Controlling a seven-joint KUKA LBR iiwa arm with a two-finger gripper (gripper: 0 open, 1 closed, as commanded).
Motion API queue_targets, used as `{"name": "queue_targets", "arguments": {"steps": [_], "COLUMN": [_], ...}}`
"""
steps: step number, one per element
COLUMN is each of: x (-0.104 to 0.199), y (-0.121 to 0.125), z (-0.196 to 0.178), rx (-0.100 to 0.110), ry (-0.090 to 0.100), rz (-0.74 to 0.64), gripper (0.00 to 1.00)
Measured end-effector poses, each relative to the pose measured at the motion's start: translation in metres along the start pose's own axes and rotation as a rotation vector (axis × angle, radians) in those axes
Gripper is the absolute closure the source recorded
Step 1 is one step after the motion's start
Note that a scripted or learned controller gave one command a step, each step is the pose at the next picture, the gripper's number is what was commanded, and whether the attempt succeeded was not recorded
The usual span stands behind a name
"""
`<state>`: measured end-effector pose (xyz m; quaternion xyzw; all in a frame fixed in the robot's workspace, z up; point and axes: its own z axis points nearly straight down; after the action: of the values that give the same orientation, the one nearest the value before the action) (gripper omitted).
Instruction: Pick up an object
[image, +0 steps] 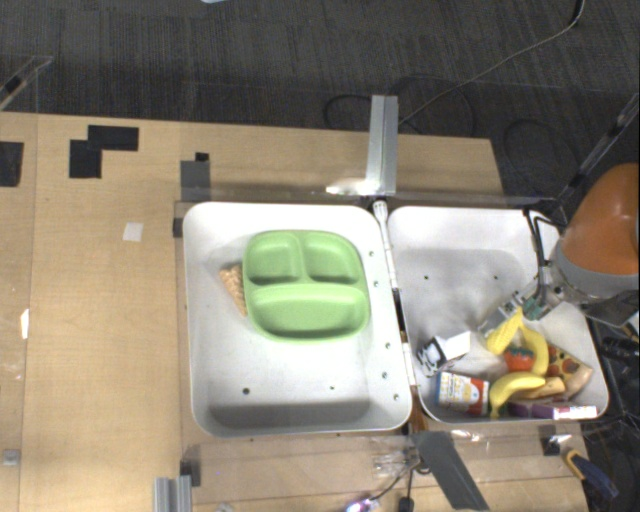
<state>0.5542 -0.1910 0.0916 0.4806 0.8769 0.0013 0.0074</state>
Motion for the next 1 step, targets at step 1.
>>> {"name": "queue_targets", "arguments": {"steps": [1], "x": [0.0165], "y": [0.0257], "z": [-0.0333], "rx": [0.003], "ry": [0.007], "rz": [0.022], "gripper": [0.0]}}
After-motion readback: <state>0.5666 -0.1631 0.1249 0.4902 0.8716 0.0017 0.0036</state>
